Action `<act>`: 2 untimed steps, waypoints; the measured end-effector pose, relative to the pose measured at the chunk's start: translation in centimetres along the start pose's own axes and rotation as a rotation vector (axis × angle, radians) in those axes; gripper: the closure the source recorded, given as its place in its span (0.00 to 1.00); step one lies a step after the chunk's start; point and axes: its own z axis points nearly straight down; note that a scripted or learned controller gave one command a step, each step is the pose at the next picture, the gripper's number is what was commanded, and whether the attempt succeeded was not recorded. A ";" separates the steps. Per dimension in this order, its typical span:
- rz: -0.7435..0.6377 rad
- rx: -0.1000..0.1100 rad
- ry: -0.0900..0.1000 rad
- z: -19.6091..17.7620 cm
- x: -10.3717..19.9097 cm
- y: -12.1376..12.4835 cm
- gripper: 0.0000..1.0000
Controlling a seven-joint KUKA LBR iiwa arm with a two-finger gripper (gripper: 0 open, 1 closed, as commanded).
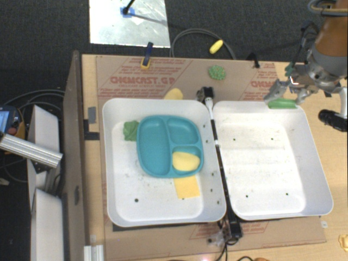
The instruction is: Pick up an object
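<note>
A cable connector [231, 234] pokes out below the seam of the two bins at the bench's near edge, its shape hard to read. Just above it the left bin [117, 200] holds a flat yellow square [187, 187], its upper edge tucked under a teal divided plate [157, 145]. A rounded yellow piece [186, 161] lies in the plate's lower right compartment, partly over the rim. A green leaf-like item [130, 130] shows at the plate's left side, partly covered by it. The right bin [272, 162] shows bare white floor with a few dark specks.

Beyond the left bin's far rim, a pale yellow object [174, 94] is half hidden by that rim. Farther back on the brown board [141, 78] sit a round green object [217, 72], a yellow-and-blue clip [147, 58] and a small yellow piece [216, 47] beside a looping cable [190, 34].

At the right bin's far right corner, the gripper [287, 94] hangs with its two fingers spread apart, directly above a flat green object [281, 104] resting on the bin's rim. Whether the fingertips touch the green object is unclear; nothing sits clamped between them. The arm [329, 42] above is cut off by the frame's right and top edges.
</note>
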 end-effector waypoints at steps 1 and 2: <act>-0.001 0.010 0.003 17.4 3.7 -3.7 0.00; 0.000 -0.002 0.000 15.5 3.5 -3.3 1.00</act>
